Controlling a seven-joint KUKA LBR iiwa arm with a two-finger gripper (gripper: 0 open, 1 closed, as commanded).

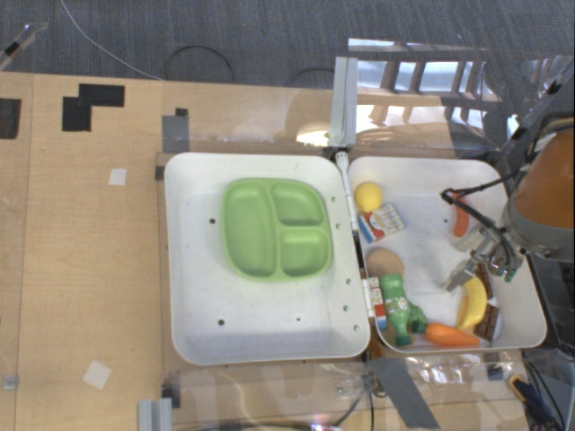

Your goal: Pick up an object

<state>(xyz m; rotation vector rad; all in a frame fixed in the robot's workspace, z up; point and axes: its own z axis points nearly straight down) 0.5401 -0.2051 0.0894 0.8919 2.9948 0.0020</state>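
Hand (469, 272) low in right bin (422, 171), just above banana (473, 303); finger state unclear; centre over banana, descend straight, avoid carrot (451, 335).

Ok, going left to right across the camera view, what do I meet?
Green divided plate → yellow lemon → brown potato → carrot → banana → arm's orange band.

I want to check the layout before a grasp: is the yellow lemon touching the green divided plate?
Apart. The camera view shows the lemon in the right bin and the green plate in the left bin, with both bin walls between them.
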